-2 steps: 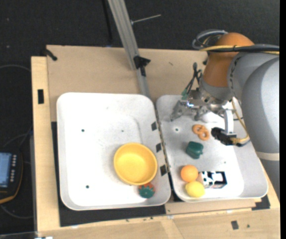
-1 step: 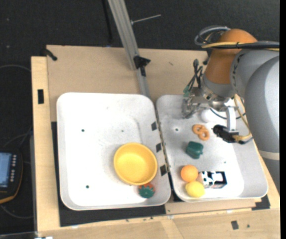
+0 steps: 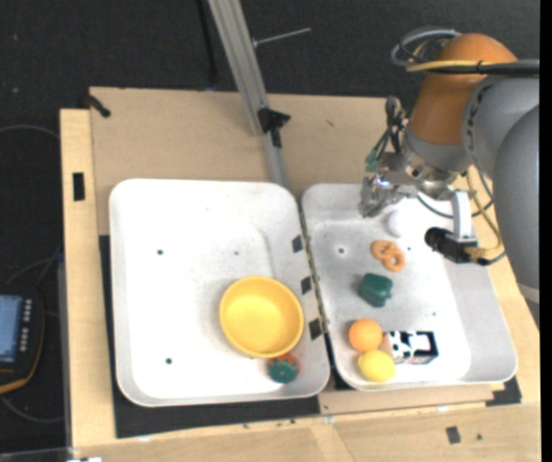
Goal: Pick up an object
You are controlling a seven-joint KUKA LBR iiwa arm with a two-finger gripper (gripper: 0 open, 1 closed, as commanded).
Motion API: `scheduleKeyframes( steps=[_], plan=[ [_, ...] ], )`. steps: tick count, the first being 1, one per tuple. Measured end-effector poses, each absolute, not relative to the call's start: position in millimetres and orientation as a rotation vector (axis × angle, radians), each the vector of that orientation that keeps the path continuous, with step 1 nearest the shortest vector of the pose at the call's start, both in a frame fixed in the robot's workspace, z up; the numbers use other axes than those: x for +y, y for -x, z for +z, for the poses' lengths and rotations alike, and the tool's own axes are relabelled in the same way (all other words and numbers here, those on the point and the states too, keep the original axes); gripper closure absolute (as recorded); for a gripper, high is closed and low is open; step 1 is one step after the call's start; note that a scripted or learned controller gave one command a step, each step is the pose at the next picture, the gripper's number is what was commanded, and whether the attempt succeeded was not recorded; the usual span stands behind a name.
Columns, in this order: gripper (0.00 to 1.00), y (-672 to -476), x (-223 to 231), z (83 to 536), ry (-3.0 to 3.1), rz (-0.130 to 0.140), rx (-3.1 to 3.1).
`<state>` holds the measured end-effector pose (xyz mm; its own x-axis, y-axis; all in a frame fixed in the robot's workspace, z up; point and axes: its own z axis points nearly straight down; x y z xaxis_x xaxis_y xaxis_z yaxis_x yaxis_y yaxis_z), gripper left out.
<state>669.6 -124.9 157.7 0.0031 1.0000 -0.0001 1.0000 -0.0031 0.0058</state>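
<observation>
Your view looks down at a slant on a tan surface [image 3: 180,142] carrying two shallow white bins side by side.

Start at the near edge. Well below the jaws, in the right bin [image 3: 478,354], sit a yellow lemon [image 3: 376,366] and an orange [image 3: 363,335], touching each other, with a small black-and-white block [image 3: 414,346] just beside them. In the left bin [image 3: 161,239], a yellow bowl [image 3: 261,316] lies far to the lower left of the jaws, and a small red-and-green fruit [image 3: 283,369] sits tucked against its near rim.

Moving farther back in the right bin, a green pepper [image 3: 375,289] lies below the jaws, and an orange pretzel-shaped ring [image 3: 388,254] lies nearer still, just below and a little right of them.

At the far end of the right bin, the jaws [image 3: 380,198] hang over the bin's far left corner, under the grey arm with its orange band. They look dark and small from here, and you cannot tell whether they are wide or narrow. Nothing can be seen between them.

This looks like the approach step: no object is picked yet. The closest candidate is the pretzel ring, apart from the jaws. The next move likely calls for shifting the jaws toward you until they are over a chosen object, then lowering around it.
</observation>
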Motion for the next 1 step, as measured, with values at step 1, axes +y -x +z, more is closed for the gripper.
scheduleKeyframes(
  steps=[1],
  plan=[
    [1.00,-673.8,-135.4,210.0,-2.218,0.006,2.215]
  ],
)
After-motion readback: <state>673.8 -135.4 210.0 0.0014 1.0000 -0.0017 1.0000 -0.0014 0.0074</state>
